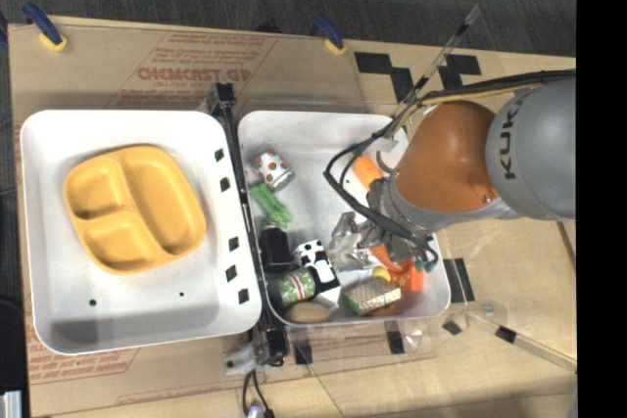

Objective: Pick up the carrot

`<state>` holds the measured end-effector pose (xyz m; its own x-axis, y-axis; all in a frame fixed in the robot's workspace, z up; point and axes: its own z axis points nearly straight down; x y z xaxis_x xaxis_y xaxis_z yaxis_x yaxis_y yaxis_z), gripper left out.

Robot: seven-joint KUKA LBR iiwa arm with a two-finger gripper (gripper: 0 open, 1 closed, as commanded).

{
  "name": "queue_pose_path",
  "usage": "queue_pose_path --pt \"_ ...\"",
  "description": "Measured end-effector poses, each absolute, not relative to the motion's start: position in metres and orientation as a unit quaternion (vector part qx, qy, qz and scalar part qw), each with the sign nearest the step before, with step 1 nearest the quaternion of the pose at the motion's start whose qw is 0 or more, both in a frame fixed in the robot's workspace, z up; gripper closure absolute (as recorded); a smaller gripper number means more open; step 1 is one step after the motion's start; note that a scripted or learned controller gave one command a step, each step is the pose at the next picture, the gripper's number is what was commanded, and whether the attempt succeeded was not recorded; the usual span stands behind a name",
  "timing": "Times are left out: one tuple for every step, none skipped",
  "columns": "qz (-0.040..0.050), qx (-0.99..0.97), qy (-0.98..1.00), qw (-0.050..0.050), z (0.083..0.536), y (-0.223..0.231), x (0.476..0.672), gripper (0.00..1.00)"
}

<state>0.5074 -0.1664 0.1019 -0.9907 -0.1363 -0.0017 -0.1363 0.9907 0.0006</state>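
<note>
The gripper (364, 245) is low in the right bin (313, 132), near its front right corner; whether its jaws are open I cannot tell. The carrot (404, 274) lies just beside it, part hidden. Likely the grasp step; next, close squarely on it and lift

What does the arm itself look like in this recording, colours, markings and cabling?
The arm is grey with rounded housings, a large glossy orange band above the wrist, and dark "KU" lettering showing on the grey shell. Black cables loop from the wrist and run along the arm. The end effector is bare silver metal.
</note>
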Motion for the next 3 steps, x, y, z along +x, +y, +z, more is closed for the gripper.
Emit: queue_pose_path --pt "0.0005 -0.068 0.998 0.001 0.102 -0.166 0.507 0.0" --pt "0.0003 0.12 0.993 0.002 0.093 -0.197 0.524 0.0" --pt "-0.0003 0.116 0.993 0.004 0.103 -0.196 0.526 1.0"
